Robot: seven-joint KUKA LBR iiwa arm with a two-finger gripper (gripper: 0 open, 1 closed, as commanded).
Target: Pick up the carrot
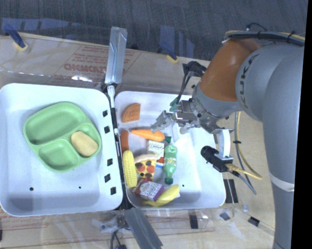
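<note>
The carrot [147, 134], orange and tapered, lies flat near the back of the right bin [207, 186], thick end to the right. My gripper [165, 125] hovers just over the carrot's right end, reaching in from the right. Its fingers stand open with nothing between them. The carrot rests on the bin floor, apart from the fingers.
Packed just in front of the carrot are a white carton [155, 147], a green bottle [169, 162], corn [129, 167], a pizza slice [146, 166] and a banana [164, 195]. A toast piece [131, 113] lies behind it. The left bin holds a green plate [54, 127] bearing a potato [84, 143].
</note>
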